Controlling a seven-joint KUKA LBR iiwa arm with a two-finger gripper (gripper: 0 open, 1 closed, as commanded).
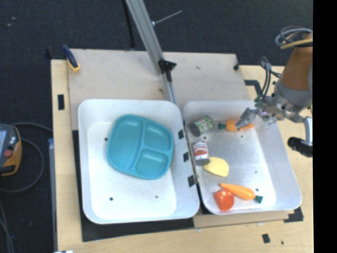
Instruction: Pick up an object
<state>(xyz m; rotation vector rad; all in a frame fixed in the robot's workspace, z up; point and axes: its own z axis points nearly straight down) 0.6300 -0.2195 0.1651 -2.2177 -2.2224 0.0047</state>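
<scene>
Orange piece (231,125) — touching gripper (245,121)

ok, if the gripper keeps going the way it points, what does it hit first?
The gripper points left and down into the right bin. First in line looks like the small orange piece at its tips, then the green can. Depth is unclear from this slant.

Blue divided plate (140,146) in left bin (89,194); blue-yellow clamp (70,58) at bench corner.
</scene>
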